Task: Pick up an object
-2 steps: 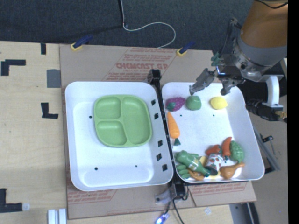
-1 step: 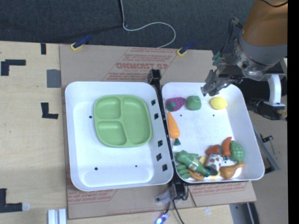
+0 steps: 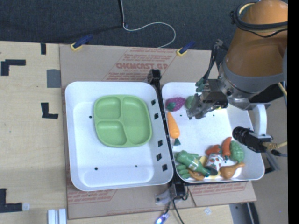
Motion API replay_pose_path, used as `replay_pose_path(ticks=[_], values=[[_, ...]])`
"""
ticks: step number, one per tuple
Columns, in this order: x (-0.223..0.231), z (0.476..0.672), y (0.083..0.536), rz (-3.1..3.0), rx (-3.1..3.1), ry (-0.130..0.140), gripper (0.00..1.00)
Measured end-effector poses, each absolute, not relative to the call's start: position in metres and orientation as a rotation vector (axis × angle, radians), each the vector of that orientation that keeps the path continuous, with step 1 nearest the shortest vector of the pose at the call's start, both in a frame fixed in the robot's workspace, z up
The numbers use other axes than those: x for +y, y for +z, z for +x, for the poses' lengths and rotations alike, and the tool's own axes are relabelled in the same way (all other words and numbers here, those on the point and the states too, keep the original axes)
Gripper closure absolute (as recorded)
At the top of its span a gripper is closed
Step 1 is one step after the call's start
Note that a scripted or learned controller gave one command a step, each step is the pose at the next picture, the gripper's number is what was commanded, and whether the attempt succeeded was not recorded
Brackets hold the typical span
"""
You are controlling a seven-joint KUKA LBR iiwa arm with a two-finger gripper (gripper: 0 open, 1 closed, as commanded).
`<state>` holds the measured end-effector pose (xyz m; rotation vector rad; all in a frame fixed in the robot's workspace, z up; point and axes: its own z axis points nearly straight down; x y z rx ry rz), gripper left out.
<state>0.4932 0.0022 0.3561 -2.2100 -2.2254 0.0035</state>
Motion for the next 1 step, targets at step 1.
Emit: replay_pose_path(ticks=[1], values=[[0.0605, 0.4833, 0.3737, -2.213, -2.229, -0.001, 1.0]])
